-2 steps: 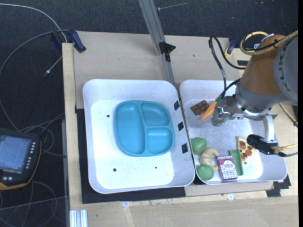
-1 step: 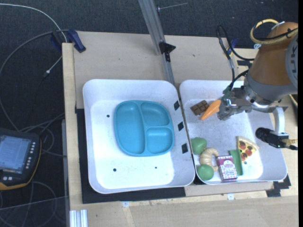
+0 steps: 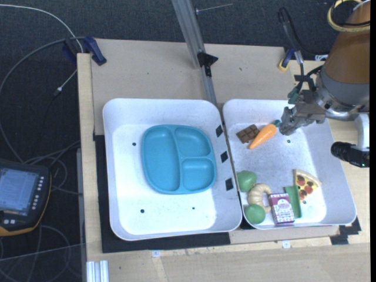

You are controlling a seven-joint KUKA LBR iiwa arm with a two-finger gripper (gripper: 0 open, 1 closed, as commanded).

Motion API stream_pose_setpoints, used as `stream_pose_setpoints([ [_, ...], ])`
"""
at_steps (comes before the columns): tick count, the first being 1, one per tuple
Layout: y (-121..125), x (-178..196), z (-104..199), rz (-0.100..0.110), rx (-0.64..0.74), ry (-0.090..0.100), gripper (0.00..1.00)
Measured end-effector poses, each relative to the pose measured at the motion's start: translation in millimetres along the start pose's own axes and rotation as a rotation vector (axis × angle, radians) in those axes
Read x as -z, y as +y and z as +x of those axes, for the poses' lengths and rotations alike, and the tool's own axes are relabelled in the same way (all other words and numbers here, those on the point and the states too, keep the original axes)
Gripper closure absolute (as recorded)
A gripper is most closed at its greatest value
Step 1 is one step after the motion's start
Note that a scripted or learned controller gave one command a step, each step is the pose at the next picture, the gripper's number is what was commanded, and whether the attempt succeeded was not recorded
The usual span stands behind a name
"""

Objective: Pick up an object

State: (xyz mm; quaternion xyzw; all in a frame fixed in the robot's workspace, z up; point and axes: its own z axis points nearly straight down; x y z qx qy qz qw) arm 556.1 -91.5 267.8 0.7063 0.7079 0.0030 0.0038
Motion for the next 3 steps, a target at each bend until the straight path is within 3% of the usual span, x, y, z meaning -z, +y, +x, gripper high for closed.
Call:
stream_pose_setpoints([
  [1, -7.6, -14.2, 58.7, 0.013, 0.004, 0.005, 1.00],
  [2, -8.0, -17.3, 106.2, 0.013, 0.004, 0.005, 1.00],
  [3, -23.9, -31.2, 157.6, 0.015, 0.004, 0.005, 1.00],
])
